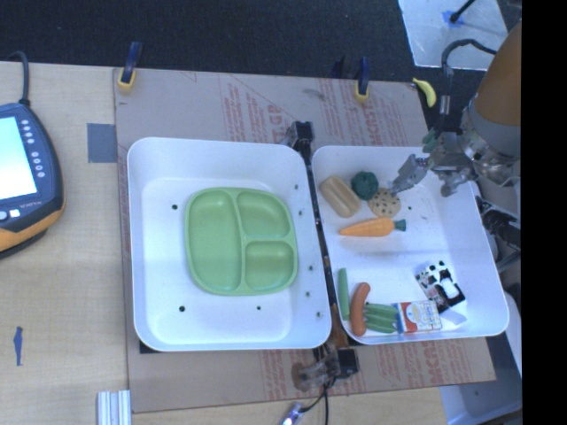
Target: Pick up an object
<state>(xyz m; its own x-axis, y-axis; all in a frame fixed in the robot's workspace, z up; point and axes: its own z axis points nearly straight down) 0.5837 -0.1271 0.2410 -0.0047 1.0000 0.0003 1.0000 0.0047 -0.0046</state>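
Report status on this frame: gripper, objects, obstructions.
Two-finger gripper open over right white bin, holding nothing. Round speckled cookie just below its fingertips; dark green ball and tan bread roll crowd it.

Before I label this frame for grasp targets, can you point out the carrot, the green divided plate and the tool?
carrot (365, 228): camera view, middle of its orange body.
green divided plate (213, 237): camera view, floor of its largest compartment.
tool (403, 180): camera view, at its fingertips.

Divided tray (240, 240) lies in the left bin (151, 162) — carrot (368, 228), cookie (384, 204), sausage (358, 308) in the right bin (483, 264).
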